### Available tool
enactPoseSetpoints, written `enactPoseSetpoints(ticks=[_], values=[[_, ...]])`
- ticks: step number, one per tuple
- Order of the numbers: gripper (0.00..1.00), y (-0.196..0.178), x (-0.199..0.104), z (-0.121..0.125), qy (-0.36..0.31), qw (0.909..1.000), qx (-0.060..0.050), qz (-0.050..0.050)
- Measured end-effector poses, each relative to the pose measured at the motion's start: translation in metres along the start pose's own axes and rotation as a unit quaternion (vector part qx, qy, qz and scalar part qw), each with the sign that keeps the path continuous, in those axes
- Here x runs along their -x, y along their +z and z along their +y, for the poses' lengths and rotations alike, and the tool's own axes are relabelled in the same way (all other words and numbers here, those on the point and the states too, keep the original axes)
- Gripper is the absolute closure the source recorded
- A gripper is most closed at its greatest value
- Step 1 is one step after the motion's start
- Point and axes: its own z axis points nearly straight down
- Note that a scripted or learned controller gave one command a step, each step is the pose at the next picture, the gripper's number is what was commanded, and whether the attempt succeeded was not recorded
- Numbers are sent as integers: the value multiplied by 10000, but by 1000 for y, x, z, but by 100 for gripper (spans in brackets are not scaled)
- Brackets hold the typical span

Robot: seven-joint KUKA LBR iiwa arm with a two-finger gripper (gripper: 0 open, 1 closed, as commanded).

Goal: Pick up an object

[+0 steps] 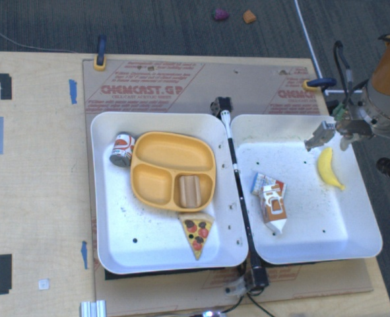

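1. The gripper (335,136) hangs over the far right part of the right bin (300,248), reaching in from the right below the arm's orange band. Its fingers look spread, one pointing left and one down toward the near side, with nothing between them; it is released, not grasping.

2. The banana (329,168) lies in the right bin against the right-hand wall, just beside the gripper and on its near side. It is the closest thing to the gripper, so it is the likely target of the pick.

3. The banana's long axis runs from far to near with a slight lean to the right: the far end sits almost under the gripper, and the near tip points toward the bin's near right corner.

4. A grasp would probably work best with the fingers closing across that axis, left to right; the bin wall close on the right may leave little room for the outer finger.

5. The snack packet (270,202) lies further left in the same bin, well apart from the gripper.
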Motion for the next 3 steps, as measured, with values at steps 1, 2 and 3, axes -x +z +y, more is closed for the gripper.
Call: enactPoseSetpoints(ticks=[1, 2, 3], values=[[0, 113, -24, 18, -2, 10000, 10, -4], [0, 120, -81, -36, 2, 10000, 40, -12], [100, 108, -77, -34, 22, 9999, 83, -55]])
